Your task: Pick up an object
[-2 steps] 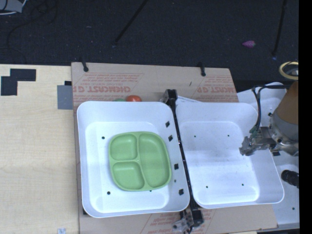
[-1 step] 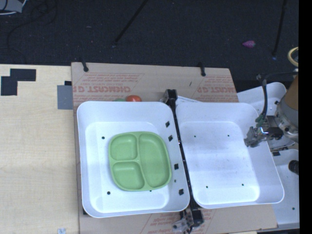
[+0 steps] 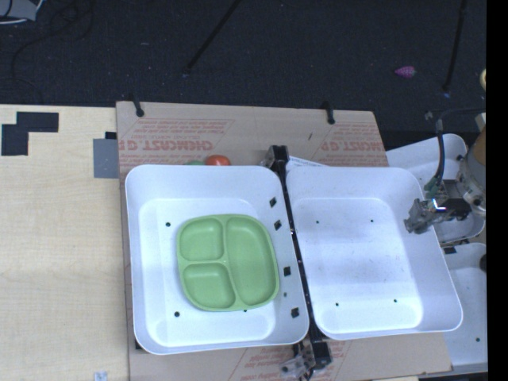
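Green divided plate (image 3: 228,262) flat in left bin (image 3: 151,213) (long axis roughly up-down), well left of gripper (image 3: 418,216) at right bin's (image 3: 432,292) right rim; finger spacing impossible to tell.

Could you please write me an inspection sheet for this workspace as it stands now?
Surface: two shallow white bins, left bin and right bin, side by side on a printed cardboard sheet.
Job's things: green three-compartment plastic plate flat in the left bin.
Clutter: small red-orange object behind the left bin's far rim.
Gripper: gripper at the right bin's right rim, holding nothing seen.
Cables: dark cables on the floor beyond.
Surroundings: pale wooden benchtop at left.
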